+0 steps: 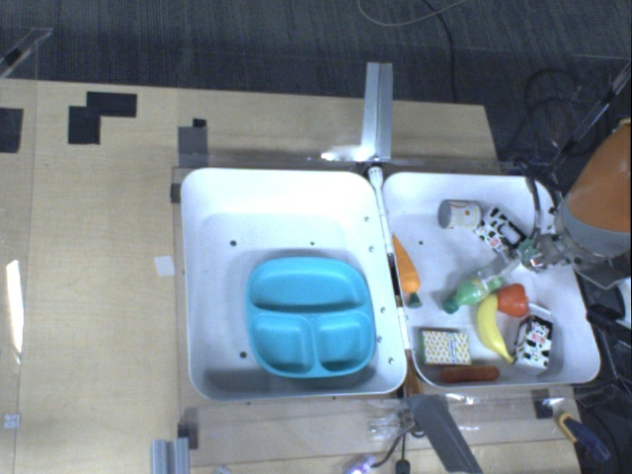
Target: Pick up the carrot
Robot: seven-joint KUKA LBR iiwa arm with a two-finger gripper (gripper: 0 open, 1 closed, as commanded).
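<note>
The carrot [405, 269] is orange with a green tip. It lies lengthwise against the left wall of the right bin [583, 363], beside the divider. My gripper [529, 255] comes in from the right and hangs low over the right side of that bin. It sits just above a green bottle [472, 291] and a small red piece [512, 299]. It is well to the right of the carrot and apart from it. The orange band of the arm [604, 188] is at the right edge.
The right bin also holds a grey can [457, 213], two black-and-white patterned items [500, 228] [533, 342], a banana [492, 326], a small yellow box [445, 346] and a red sausage [469, 373]. A blue divided tray [311, 314] lies in the left bin [212, 225].
</note>
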